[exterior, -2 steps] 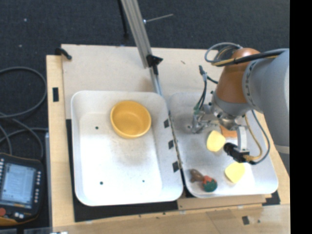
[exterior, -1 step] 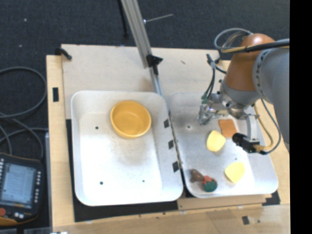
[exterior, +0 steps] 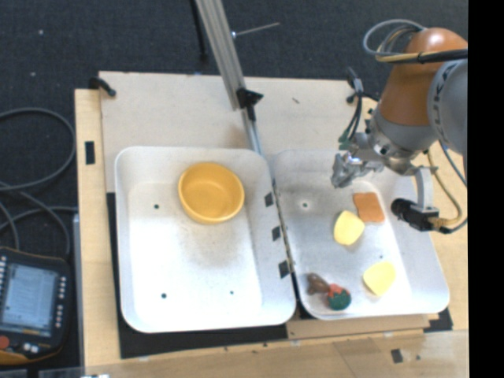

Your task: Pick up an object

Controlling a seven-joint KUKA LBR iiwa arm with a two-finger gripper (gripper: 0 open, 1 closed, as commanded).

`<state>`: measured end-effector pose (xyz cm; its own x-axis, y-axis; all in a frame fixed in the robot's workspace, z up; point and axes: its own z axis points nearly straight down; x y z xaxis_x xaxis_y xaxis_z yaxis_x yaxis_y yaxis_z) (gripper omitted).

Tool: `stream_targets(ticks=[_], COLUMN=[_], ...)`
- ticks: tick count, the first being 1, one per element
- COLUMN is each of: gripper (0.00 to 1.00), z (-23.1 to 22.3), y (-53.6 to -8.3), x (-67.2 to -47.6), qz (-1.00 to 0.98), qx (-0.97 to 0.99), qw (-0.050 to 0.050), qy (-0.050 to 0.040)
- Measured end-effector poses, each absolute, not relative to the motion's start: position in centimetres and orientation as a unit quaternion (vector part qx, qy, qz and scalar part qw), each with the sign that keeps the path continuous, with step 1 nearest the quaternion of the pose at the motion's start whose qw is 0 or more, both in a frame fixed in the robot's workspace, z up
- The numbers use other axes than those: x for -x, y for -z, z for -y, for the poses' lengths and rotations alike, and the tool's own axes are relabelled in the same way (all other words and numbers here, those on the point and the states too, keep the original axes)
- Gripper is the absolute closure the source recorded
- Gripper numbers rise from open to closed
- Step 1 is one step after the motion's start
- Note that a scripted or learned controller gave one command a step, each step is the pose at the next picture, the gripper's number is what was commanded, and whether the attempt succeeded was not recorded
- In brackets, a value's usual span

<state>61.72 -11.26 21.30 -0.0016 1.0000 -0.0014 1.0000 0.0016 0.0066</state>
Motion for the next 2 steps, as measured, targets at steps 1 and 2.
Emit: stream_targets(ticks=[1,2], gripper=[1.0,1.0], z=[5.6,1.2], y=[-21.0,-21.3], x=[-61.6,-62.5], qz=[-0.709,-0.709], qx=[-0.705,-0.705], qw=[0.0,0.0], qy=[-0.0005,-0.001])
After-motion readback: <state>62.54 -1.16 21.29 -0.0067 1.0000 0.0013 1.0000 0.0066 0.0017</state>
